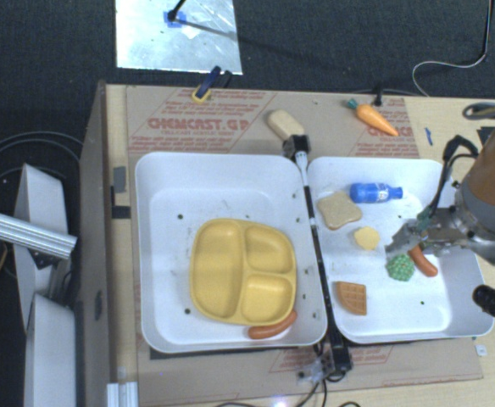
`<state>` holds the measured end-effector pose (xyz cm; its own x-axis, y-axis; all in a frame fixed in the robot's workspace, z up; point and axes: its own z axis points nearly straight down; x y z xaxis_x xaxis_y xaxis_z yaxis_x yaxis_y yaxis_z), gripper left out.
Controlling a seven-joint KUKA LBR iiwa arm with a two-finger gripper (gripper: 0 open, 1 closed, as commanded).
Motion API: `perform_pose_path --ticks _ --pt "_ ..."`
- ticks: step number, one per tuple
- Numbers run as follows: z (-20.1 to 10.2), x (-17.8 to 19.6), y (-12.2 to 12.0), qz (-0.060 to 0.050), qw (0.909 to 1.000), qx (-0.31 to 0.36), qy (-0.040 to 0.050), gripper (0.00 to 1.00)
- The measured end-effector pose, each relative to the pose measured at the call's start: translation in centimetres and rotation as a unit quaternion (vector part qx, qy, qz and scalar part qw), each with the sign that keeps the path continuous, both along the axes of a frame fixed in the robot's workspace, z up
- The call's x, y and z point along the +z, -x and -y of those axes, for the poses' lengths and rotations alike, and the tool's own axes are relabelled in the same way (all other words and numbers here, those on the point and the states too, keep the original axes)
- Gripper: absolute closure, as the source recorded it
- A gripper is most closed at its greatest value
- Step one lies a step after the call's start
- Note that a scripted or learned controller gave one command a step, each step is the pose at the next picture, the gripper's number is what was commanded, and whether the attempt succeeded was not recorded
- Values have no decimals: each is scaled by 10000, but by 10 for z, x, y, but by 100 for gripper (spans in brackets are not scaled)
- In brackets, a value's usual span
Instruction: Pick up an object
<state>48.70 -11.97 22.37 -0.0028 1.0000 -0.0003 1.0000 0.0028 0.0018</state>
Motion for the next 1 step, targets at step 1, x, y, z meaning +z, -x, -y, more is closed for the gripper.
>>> perform_pose_path --ticks 1 --pt "30 -119 -34 -20 10000 -10 -4 0"
